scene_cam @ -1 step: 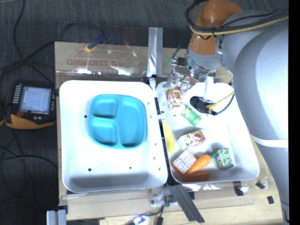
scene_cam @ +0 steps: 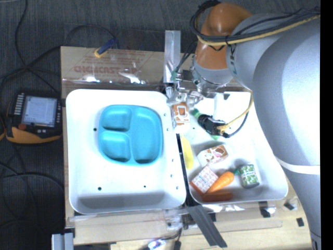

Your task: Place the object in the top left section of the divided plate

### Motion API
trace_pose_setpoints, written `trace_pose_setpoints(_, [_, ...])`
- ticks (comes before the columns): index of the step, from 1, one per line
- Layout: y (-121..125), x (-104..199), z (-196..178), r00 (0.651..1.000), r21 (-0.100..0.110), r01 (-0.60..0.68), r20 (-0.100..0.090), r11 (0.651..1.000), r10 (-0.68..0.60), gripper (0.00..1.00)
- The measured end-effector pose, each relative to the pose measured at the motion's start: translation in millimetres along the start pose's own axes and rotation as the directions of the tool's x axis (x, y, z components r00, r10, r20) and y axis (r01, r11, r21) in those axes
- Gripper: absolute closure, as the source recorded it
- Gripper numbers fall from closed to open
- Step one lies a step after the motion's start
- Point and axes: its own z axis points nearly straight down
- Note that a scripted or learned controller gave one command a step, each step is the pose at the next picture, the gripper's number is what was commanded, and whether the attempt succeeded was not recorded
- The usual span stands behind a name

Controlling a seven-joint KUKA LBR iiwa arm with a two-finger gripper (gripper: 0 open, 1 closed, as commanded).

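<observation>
Orange-white carton [scene_cam: 180,113] under pincer [scene_cam: 179,99] (touching)

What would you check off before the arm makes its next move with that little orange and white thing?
1. Small orange and white carton sits at the end effector: ok.
2. Firm grip on it: cannot tell.
3. Blue divided plate lies in the left bin: ok.
4. Top left section is free: ok.
5. Carrot and other items stay in the right bin: ok.
</observation>
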Motion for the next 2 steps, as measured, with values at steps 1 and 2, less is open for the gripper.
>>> trace_pose_setpoints(1, [-61.3, 57.2, -39.1, 0.995, 0.014, 0.103, -0.002, 0.995, -0.103, 1.0])
trace_pose_setpoints(2, [-92.9, 141.5, -17.7, 0.957, 0.015, 0.292, -0.005, 0.956, -0.292, 1.0])
